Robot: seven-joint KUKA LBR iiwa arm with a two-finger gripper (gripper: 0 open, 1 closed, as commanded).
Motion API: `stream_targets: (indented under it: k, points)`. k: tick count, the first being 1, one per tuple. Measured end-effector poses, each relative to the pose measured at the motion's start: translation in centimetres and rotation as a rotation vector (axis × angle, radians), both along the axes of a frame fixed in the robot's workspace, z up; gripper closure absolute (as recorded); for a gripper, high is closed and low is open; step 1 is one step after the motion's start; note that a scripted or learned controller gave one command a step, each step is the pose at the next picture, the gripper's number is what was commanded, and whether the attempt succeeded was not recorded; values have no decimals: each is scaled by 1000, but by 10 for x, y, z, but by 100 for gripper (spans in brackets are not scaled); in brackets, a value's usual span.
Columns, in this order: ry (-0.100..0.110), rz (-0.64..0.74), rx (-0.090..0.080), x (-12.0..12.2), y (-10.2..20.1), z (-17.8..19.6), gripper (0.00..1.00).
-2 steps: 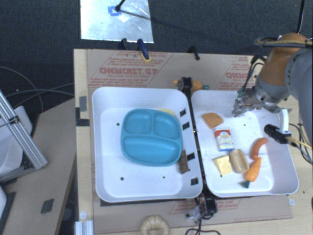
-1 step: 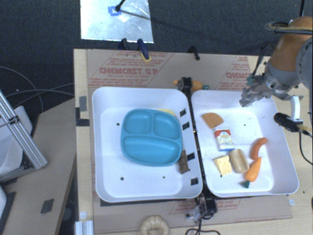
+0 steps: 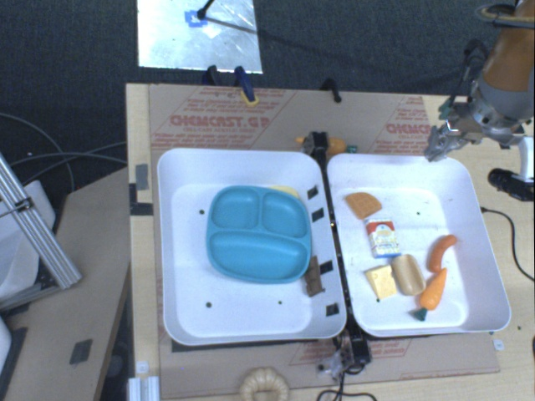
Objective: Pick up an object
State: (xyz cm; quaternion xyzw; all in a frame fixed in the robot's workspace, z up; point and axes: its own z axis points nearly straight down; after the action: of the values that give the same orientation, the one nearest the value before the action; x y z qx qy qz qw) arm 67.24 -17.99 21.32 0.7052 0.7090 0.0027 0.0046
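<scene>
Nearest the camera, a pale ring [image 3: 265,384] lies on the table [image 3: 100,224] in front of the bins. Candidate objects sit in the right bin [image 3: 481,215]: a carrot [image 3: 432,291] touching a tan roll [image 3: 408,273], a yellow block [image 3: 382,281] just beside the roll, a red-and-white carton [image 3: 383,238] above them, an orange sausage [image 3: 442,251] to the right, and a brown wedge [image 3: 364,205] near the back. The end effector [image 3: 438,144] hovers at the bin's far right corner, over the rim and well apart from every item; it grasps nothing, and whether it is spread or clenched I cannot tell. My judgement is that the crowded carrot, roll and block invite trouble: a descent there could land on two items at once, or nudge one aside and close on air. The rounded sausage may roll out of a pinch. The left bin [image 3: 180,224] holds a blue divided plate [image 3: 258,233], a small brown piece [image 3: 313,278] touching its near right edge, and something yellowish [image 3: 287,190] peeking from behind it.
</scene>
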Motion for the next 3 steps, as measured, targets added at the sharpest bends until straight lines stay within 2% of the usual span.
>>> stream_targets:
  k: [1,2,3]
  points:
    - [6,0,2,1,0,13,100]
    - [9,3,4,-26,52,22,100]
    - [11,4,4,-50,99,8,100]
